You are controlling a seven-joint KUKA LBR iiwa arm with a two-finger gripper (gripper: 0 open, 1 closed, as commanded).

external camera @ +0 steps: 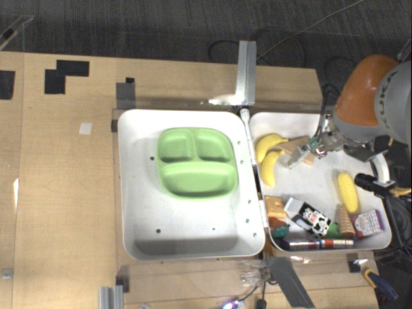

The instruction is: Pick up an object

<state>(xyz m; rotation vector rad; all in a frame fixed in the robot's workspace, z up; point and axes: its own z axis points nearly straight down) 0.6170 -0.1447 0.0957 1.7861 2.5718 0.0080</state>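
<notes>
Hovering | tool (297, 154) in right bin (302, 122) | bananas (268, 154) just beside its tip

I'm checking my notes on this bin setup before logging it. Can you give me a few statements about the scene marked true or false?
1. A green divided plate lies in the left bin. True.
2. The bananas are in the left bin. False: they lie in the right bin, near its left wall.
3. The tool is over the right bin, next to the bananas. True.
4. The corn cob lies on the green plate. False: it lies in the right bin.
</notes>
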